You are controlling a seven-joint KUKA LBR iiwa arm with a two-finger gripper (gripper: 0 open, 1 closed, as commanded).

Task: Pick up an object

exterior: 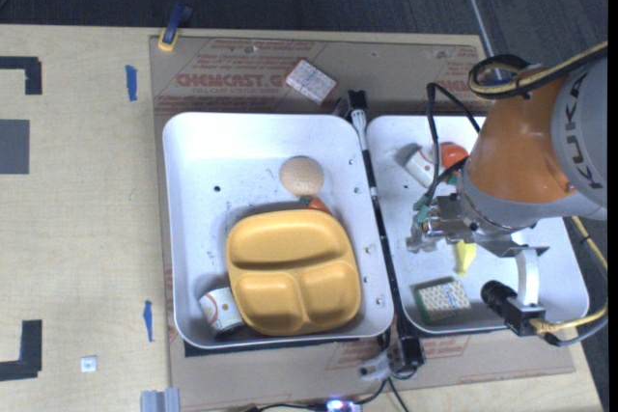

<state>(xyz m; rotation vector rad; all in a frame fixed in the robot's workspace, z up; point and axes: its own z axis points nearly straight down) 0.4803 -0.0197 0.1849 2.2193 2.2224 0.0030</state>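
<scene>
My gripper (428, 229) hangs low over the left middle of the right bin (572, 292), with the orange-banded wrist above it hiding much of the bin. Just right of the gripper a small yellow piece (464, 255) pokes out from under the wrist. A green-edged speckled block (442, 298) lies in front of the gripper on the bin floor. At the back of this bin sit a white object (418, 164) and an orange-red one (451, 152). Nothing is visibly held.
The left bin (179, 207) holds a large yellow compartment tray (290, 280), a tan ball (302, 174), a small white-and-orange cup (220, 307) and an orange bit (317, 204) behind the tray. A small packet (310, 80) lies on the cardboard behind the bins.
</scene>
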